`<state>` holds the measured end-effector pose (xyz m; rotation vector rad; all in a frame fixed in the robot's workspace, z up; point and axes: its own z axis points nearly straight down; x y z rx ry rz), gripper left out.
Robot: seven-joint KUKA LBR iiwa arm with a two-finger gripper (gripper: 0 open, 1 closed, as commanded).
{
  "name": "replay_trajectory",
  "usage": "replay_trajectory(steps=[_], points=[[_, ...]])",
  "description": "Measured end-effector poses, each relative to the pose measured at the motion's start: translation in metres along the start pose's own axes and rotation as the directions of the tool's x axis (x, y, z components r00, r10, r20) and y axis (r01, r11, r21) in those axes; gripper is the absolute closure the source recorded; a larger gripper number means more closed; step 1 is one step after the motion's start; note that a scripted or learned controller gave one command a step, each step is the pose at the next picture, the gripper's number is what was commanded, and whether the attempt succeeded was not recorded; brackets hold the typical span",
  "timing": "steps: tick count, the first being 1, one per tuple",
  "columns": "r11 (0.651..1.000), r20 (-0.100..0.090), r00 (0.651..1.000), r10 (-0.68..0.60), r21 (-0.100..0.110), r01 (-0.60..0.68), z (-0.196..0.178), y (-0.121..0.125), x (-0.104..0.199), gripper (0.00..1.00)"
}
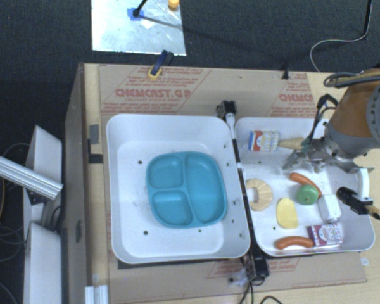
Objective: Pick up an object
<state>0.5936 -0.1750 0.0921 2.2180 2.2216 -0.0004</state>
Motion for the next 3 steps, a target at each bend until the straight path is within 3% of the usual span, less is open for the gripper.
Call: replay_trajectory(steps=[1,2,3], points=[[1.000,-0.002,1.000,0.000,0.001,0.000,0.008,-0.030,0.021,0.00],[1.000,-0.001,1.000,-0.001,-0.002,0.001,-0.003,-0.029,0.021,1.00],[1.000,-0.001,1.000,-0.001,-0.002,0.001,-0.003,-0.029,0.021,0.00]])
